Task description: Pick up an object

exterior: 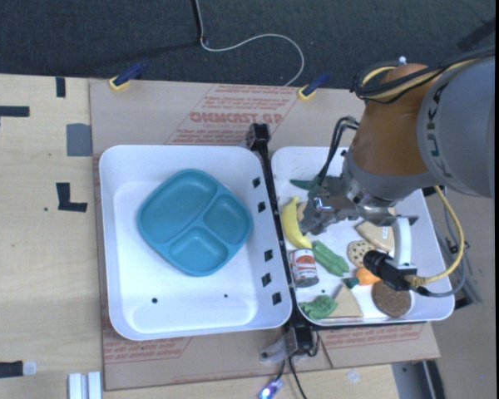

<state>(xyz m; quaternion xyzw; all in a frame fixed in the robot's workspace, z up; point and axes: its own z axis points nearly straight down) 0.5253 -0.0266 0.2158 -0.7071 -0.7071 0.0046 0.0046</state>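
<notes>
Behind both bins, cardboard (233, 115) bears red "CHEMCAST GP" lettering; whether the pincer (320, 214) grips anything, I cannot tell.

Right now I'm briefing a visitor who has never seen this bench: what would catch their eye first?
Probably the blue divided plate, lying alone in the left bin. Next, the arm's orange band, looming over the right bin, with the gripper low above a crowded pile of toy food. In that pile a yellow banana lies along the bin's left wall, with a small can just below it.
</notes>
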